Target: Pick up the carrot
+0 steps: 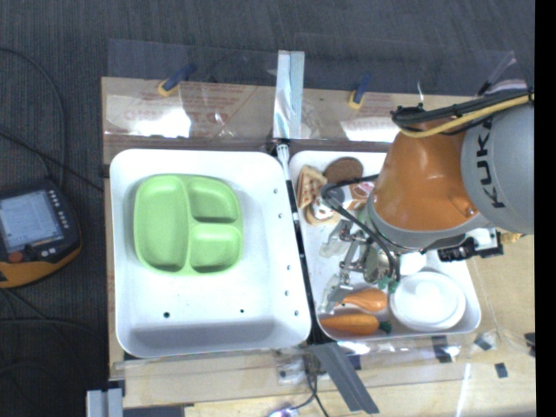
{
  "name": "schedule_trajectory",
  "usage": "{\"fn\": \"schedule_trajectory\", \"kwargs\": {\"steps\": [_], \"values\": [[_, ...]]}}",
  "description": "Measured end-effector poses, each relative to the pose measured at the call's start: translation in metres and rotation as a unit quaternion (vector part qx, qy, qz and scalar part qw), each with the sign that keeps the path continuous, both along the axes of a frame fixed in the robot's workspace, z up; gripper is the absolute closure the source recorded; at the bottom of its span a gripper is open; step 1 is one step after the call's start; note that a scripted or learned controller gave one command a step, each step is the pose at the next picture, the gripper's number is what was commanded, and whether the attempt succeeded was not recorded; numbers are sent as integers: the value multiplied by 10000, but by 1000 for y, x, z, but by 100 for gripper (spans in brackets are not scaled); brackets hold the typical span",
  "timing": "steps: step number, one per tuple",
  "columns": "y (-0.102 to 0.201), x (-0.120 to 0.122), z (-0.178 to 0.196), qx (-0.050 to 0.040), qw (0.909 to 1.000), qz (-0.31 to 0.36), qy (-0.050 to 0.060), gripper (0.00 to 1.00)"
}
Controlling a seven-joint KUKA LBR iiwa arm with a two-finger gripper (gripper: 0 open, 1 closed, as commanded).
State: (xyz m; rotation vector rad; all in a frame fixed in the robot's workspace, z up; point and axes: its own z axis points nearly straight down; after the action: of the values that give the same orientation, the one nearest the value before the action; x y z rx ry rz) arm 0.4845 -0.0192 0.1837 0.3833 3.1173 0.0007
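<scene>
Reaching in from the right, the arm (434, 181) covers the right bin's (473, 320) far half. 1 green divided plate (185, 222) lies in the left bin (208, 320). A white bowl (427, 301) sits near the right bin's front edge. Beside it, the carrot (365, 301) lies just below the gripper (354, 272); whether that claw is open or closed cannot be told.

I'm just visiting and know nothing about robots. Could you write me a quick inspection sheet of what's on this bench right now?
Surface: two white bins side by side, left bin and right bin.
Job's things: orange carrot near the right bin's front edge.
Clutter: green divided plate in the left bin; white bowl, hot dog and brown toy foods in the right.
Grippers: gripper just above the carrot; grip unclear.
Cables: yellow-and-black cable along the arm.
Surroundings: handheld control pendant on dark carpet, left.
</scene>
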Motion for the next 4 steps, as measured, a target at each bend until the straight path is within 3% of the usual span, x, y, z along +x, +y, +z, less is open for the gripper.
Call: {"fn": "schedule_trajectory", "kwargs": {"steps": [1, 2, 3, 4], "values": [[-8, 0, 0, -6, 9892, -1466, 1, 0], [10, 0, 0, -2, 9969, 790, 2, 0], [-91, 24, -92, -24, 9995, 286, -90, 0], [-79, 10, -90, -36, 9998, -128, -168, 0]]}}
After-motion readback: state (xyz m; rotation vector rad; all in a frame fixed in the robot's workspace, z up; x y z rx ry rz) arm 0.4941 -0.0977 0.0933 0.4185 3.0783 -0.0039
